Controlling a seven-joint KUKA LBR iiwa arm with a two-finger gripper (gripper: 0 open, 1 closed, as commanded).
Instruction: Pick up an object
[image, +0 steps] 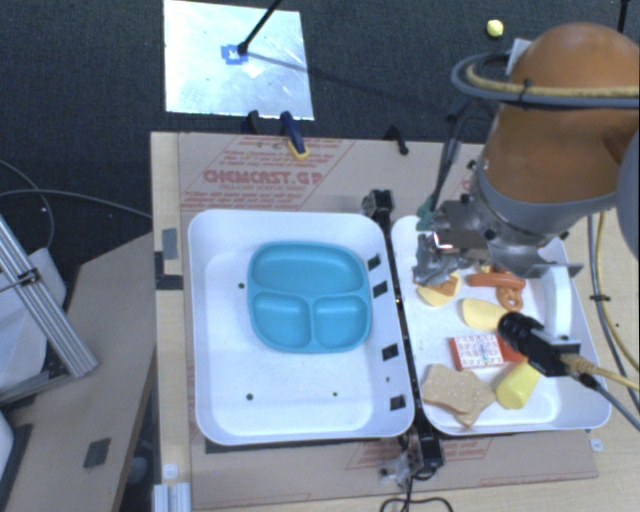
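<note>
Right, starting at the left of the desk: the shallow white left bin (215, 330) carries a light-blue three-compartment plastic plate (306, 298), lying flat with bare white floor all round it. Plenty of room there.

Across the middle wall into the shallow white right bin (572, 405), and it's crowded. The jaws are down low in its far left corner, right over a pale yellow wedge-shaped piece (437, 293). Whether they are spread or closed I cannot tell, and nothing shows pinched between them. So I'd say the pick is not yet done: the approach is made, the grasp and lift remain.

Near that wedge lie a yellow oval piece (481, 314) and an orange sausage-shaped piece (493, 281). Nearer the front are a red-and-white square block (478, 350), a tan toy bread slice (457, 392) and a yellow cylinder (516, 385).

The wedge sits close to the bin's left wall, so sideways room is tight. The clear way out looks to be straight up, under the grey-and-orange arm (545, 120).
</note>
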